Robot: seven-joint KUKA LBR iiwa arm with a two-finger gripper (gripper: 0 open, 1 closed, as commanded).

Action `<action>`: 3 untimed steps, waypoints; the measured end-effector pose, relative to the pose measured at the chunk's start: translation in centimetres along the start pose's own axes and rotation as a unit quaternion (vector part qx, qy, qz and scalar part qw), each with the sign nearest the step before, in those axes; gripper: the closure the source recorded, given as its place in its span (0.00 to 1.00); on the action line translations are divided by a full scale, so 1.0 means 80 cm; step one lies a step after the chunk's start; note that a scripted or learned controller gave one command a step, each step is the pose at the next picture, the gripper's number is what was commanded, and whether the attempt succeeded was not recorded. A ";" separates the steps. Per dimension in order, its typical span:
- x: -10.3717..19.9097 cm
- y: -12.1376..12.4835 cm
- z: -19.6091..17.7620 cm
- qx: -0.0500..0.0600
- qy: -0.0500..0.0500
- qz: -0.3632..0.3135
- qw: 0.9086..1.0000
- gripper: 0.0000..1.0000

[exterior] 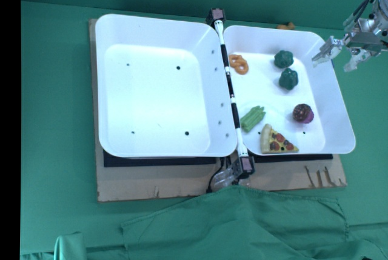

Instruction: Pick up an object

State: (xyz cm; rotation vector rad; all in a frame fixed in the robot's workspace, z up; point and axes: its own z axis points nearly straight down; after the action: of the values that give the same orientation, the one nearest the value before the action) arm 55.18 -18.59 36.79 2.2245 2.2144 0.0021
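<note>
Two white bins are seen side by side on the tabletop (pixel 54 131), the left bin (pixel 109 71) and the right bin (pixel 330 101); the objects to be picked are all gathered in the right one. The end effector (pixel 341 57) is held at the upper right, above the outer far corner of the right bin; its two fingers (pixel 324 51) are spread apart, nothing is seen between them, and nothing is touched by them. An orange pretzel (pixel 239 63) is placed near the divider; two dark green vegetables (pixel 284 59) (one just behind the other) are found toward the middle; a green bundle (pixel 253 117) is laid close to the divider, just above a pizza slice (pixel 276 140) at the near edge; a dark red round item (pixel 303 113) is set near the outer wall. A small orange thing (pixel 286 26) is visible just beyond the far rim.
</note>
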 end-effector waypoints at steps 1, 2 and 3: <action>0.000 -0.003 0.050 0.002 0.000 0.000 1.000 0.00; 0.011 -0.004 0.119 0.002 0.000 -0.001 1.000 0.00; 0.003 -0.007 0.171 0.002 0.000 0.000 1.000 0.00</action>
State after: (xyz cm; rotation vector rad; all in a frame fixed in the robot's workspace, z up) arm 54.63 -18.37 23.10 2.2275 2.2161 -0.0037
